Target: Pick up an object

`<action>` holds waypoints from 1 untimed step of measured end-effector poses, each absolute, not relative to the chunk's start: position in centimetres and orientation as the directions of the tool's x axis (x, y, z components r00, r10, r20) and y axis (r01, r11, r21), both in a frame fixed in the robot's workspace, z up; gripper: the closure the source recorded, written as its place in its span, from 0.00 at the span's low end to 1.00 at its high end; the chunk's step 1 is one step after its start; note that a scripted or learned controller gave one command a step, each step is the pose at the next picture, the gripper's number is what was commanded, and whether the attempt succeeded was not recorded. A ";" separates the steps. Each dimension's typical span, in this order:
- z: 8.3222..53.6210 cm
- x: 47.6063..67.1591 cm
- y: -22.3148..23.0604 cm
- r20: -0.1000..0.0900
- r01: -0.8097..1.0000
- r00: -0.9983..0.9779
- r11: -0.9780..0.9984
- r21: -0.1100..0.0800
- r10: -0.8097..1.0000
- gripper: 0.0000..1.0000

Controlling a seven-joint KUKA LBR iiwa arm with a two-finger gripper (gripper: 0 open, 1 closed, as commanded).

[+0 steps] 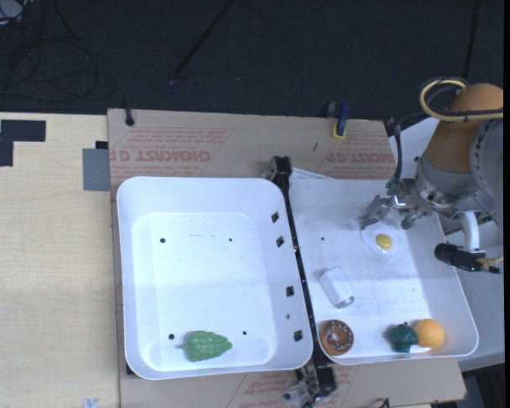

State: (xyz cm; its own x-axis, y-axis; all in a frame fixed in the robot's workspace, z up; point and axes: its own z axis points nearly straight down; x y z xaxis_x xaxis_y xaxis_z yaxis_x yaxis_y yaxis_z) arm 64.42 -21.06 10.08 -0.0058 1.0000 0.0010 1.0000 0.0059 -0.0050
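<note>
**Arm waiting over the right bin, nothing picked yet**

A green lumpy object (pixel 206 345) is lying alone in the left bin (pixel 136 202). In the right bin (pixel 463 313), a clear cup (pixel 337 286), a brown disc (pixel 336 337), a teal piece (pixel 401 337) and an orange ball (pixel 430 333) are crowding the near edge. The gripper (pixel 389 213) is hovering beside a small yellow item (pixel 383 243); whether its claw is open, I cannot tell.

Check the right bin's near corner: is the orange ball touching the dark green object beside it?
Touching. In the camera view the orange ball sits pressed against the dark green object, no white bin floor between them.
</note>
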 end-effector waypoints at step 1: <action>8.7 64.4 -21.0 0.001 1.000 -0.007 0.007 -0.004 1.000 0.00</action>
